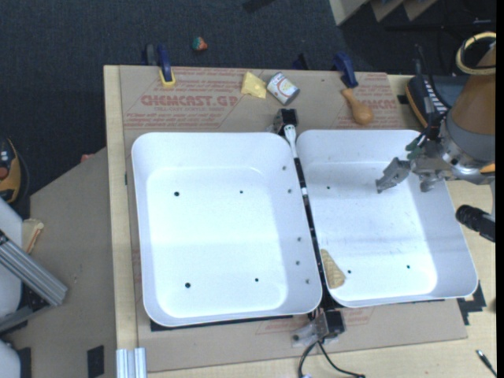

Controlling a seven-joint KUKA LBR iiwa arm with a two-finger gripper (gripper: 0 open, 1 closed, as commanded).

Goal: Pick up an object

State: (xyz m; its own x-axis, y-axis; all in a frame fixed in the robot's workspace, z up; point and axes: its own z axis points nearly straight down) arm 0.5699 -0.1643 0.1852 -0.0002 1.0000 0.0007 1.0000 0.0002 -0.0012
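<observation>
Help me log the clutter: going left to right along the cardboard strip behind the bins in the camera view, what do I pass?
Blue clamp → yellow wedge → small white box → second blue clamp → wooden-handled tool.

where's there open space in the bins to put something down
The left bin floor is bare wall to wall. In the right bin, the middle and near-right floor is free, bordered by a tan object in the near-left corner. The gripper crowds the far side.

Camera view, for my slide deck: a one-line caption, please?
Gripper hovers over the right bin, far from the tan object at its near-left corner.
</observation>
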